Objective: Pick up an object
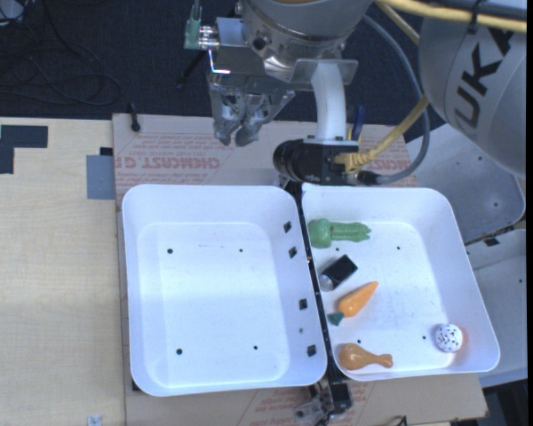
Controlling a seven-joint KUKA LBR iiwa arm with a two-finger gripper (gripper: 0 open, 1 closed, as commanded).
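The arm (338, 25) hangs over the far edge of the table (44, 264), above the cardboard sheet (178, 158) that lies under the two white bins. Its hand (242, 124) sits just beyond the far rim of the left bin (204, 204), over the printed cardboard, with its fingers pointing down. The fingertips look drawn close together with nothing between them, so the hand appears clenched on nothing.

All the loose things lie in the right bin (426, 207), mostly along its left wall, where the two bins meet. Nearest the far rim is a green toy (338, 232), lying on its side with its rounded end against the bin's left wall. Just nearer the front lies a small black block (340, 269), tilted, with a small grey piece at its left end. Next comes an orange carrot (358, 299), lying slantwise with its tip pointing toward the bin's right wall and a bit of dark green at its thick end. In the front left corner of that bin rests a tan pear-shaped toy (362, 357) on its side. A white ball (448, 337) with dark speckles sits near the front right corner, well apart from the rest.

A yellow cable (382, 149) loops by the arm's base behind the right bin.
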